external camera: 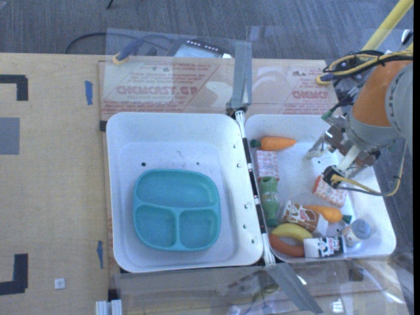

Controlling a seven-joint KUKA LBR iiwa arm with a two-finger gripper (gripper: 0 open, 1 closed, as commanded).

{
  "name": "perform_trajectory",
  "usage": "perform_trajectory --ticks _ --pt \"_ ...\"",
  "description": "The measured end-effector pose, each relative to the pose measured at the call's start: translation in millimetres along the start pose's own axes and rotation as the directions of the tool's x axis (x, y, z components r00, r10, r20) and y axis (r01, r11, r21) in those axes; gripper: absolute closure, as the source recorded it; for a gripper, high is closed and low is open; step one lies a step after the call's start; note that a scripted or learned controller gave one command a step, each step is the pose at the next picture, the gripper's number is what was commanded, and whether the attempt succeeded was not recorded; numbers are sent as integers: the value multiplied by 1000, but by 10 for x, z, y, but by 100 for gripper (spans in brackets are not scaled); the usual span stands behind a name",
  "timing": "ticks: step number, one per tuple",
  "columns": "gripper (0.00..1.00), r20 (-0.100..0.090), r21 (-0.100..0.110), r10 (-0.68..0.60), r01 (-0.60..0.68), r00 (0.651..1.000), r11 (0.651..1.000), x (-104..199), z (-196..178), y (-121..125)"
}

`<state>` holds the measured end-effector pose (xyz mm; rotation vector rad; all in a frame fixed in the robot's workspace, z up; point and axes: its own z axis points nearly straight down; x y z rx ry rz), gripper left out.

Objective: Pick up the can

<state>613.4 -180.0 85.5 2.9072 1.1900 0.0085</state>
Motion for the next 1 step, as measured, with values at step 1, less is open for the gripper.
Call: perform_trajectory --ticks 1 --pt "0 4 5 -210 210 978 978 121 -691 -229"
